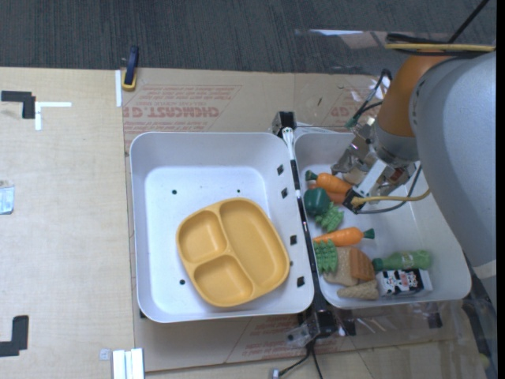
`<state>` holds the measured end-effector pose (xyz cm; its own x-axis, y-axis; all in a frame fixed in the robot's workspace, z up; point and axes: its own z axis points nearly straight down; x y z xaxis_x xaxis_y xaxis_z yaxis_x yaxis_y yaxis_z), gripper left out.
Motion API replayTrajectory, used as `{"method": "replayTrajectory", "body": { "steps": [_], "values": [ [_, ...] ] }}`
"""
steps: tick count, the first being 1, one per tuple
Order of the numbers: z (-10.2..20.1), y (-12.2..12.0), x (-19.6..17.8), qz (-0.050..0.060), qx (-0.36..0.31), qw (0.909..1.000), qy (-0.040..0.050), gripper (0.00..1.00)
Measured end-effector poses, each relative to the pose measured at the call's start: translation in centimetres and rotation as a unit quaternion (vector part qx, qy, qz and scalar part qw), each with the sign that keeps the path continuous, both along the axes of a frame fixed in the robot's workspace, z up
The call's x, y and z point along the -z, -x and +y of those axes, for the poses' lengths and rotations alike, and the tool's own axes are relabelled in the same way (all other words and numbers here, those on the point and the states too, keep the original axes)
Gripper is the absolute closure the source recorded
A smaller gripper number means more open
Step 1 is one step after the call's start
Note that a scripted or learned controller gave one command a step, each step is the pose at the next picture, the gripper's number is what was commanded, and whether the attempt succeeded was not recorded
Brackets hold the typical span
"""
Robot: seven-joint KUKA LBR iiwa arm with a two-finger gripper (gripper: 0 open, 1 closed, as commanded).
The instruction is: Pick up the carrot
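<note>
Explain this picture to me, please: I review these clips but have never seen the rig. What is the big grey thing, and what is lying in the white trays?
The big grey shape with the orange band is a robot arm reaching in from the right. The one camera is fixed above the bench and looks down at a slant. The arm's gripper sits low over the right bin, close to toy food: a carrot with a green top, a second orange piece near the gripper, a dark green vegetable, bread-like pieces, a green item and a small carton. The left bin holds a yellow divided plate. I cannot tell whether anything is held.
</note>
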<state>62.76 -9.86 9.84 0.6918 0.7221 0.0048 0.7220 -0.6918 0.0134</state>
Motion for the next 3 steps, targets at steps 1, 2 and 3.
{"method": "replayTrajectory", "body": {
  "steps": [1, 2, 3],
  "values": [
    [0.4, 3.3, 0.7, 0.009, 0.111, 0.9938, -0.0042, 0.00],
    [-0.1, 3.7, 0.6, 0.005, 0.273, 0.9619, -0.0032, 0.00],
    [0.4, 6.9, 0.7, 0.008, 0.299, 0.9541, -0.0048, 0.00]
  ]
}}
